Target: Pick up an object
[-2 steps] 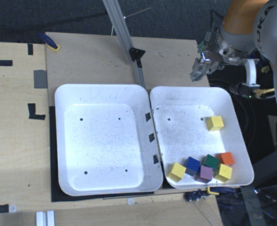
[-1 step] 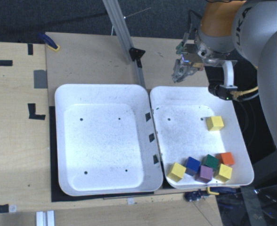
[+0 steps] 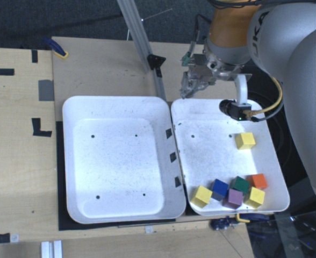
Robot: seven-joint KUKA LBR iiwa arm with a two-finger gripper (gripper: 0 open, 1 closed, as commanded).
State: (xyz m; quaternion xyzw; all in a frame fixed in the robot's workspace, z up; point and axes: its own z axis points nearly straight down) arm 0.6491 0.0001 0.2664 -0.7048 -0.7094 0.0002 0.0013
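The right bin (image 3: 201,117) holds several small cubes. One yellow cube (image 3: 245,140) lies alone near its right wall. A cluster sits at the near edge: a yellow cube (image 3: 202,196), a blue cube (image 3: 220,188), a purple cube (image 3: 235,198), a green cube (image 3: 241,185), an orange cube (image 3: 258,180) and another yellow cube (image 3: 256,197). My gripper (image 3: 191,87) hangs above the far left corner of the right bin, well away from the cubes. I see nothing between its fingers.
The left bin (image 3: 77,117) lies beside the right one. A slanted metal bar (image 3: 139,31) with a black clamp (image 3: 156,62) stands just left of the gripper. A black cable fitting (image 3: 234,109) hangs over the right bin's far edge.
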